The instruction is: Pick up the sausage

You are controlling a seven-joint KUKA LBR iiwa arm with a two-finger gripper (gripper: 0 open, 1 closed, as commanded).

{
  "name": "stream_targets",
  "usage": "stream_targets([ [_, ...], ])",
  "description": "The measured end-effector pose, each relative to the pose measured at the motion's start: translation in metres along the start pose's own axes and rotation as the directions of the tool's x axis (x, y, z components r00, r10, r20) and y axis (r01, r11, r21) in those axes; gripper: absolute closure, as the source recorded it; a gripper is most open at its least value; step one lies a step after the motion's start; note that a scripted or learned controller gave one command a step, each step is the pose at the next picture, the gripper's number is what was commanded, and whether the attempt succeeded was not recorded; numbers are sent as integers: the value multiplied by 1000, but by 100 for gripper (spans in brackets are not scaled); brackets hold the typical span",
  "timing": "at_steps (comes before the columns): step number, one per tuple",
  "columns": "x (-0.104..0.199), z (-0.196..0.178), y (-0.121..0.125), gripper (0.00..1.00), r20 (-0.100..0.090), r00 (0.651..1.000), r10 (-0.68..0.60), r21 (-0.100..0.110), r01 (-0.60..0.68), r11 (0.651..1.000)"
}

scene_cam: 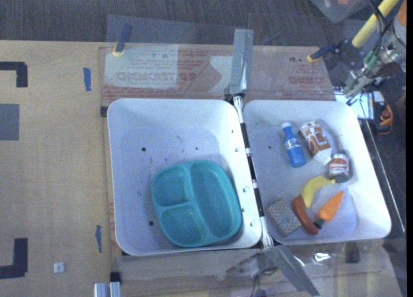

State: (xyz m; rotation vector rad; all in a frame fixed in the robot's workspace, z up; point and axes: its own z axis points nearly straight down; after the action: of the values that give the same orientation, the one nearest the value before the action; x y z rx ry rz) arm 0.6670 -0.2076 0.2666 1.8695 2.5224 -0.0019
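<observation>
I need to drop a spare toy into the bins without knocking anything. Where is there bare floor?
Left bin: bare floor behind the teal tray and along its left wall. Right bin: bare floor at the back-left, between the divider and the blue bottle. Crowded: the front, where sausage, carrot, banana and grey sponge cluster.
</observation>
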Motion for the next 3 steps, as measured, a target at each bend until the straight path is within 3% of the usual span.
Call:
stream_targets([
  [3, 62, 42, 16, 100, -1, 982, -186, -1, 186, 982],
])
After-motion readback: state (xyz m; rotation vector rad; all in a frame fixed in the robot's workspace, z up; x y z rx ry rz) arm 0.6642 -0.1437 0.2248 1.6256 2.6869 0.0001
